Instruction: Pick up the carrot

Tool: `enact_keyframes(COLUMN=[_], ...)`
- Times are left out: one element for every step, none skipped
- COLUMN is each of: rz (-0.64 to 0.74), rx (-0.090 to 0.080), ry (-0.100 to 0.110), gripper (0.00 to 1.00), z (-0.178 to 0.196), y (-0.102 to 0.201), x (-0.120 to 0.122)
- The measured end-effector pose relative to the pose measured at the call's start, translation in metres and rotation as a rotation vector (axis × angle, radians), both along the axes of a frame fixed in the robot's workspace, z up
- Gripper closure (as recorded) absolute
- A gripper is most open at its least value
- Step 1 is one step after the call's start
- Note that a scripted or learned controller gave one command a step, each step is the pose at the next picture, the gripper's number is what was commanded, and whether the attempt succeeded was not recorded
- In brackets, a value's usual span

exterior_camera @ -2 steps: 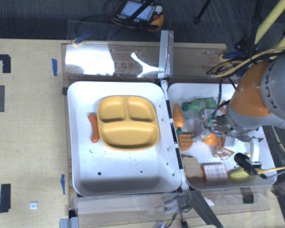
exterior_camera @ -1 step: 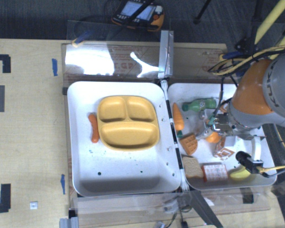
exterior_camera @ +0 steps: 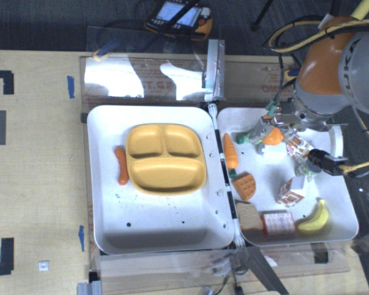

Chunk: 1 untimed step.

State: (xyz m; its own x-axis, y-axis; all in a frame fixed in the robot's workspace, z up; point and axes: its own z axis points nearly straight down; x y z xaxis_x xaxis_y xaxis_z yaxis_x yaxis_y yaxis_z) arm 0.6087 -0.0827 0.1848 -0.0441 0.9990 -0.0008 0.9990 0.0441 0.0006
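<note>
The carrot point(exterior_camera: 230, 152) lies in the right bin point(exterior_camera: 341, 195), tight against its left wall and near the far left corner, its length running along that wall with the green tip pointing toward the far edge. Just nearer the front along the same wall sits a brown waffle-like piece point(exterior_camera: 245, 185), and in the front left corner a slice of bread point(exterior_camera: 248, 214) lies beside a small red-labelled can point(exterior_camera: 277, 222) on its side. A banana point(exterior_camera: 315, 217) curves along the front right corner, and a crumpled snack packet point(exterior_camera: 292, 191) rests near the middle of the bin.

The gripper point(exterior_camera: 272, 129) hangs over the far edge of the right bin, well apart from the carrot, with an orange piece point(exterior_camera: 273, 136) and a wrapped item point(exterior_camera: 297, 147) right under it; how far its pincer is parted, and whether it has hold of anything, I cannot tell. The grey arm point(exterior_camera: 341, 60) with its orange band reaches in over the far right corner.

In the left bin point(exterior_camera: 104, 165), a yellow divided tray point(exterior_camera: 166, 157) sits in the middle, and a sausage point(exterior_camera: 121, 165) lies just beside the tray's left edge.
</note>
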Motion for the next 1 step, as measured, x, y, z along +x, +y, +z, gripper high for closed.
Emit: enact_keyframes(rz=[-0.389], rx=[0.000], ry=[0.004], gripper=[1.00], z=[-0.0010], y=[0.0658], x=[-0.0074])
